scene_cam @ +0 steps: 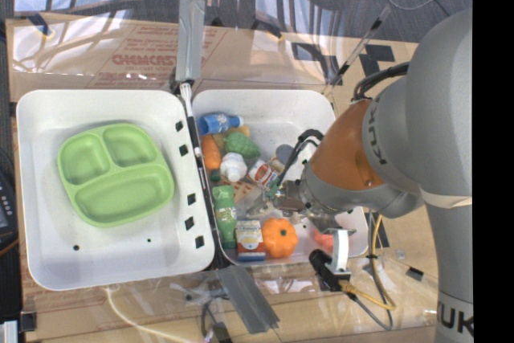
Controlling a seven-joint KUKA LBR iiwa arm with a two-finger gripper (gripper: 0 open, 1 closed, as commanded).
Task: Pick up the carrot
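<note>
Orange tapered carrot (210,151): lies at the left edge of the right white bin (265,102), centre of frame, beside the bin divider, apart from the gripper. Gripper (277,193): low in the right bin amid the clutter; finger state cannot be told. Nearby: white round-topped bottle (233,166), green leafy toy vegetable (240,144), blue bottle (218,123), small orange pumpkin (279,238). Left white bin (48,253): holds a light-green three-section plastic plate (116,173), left of frame.
</note>
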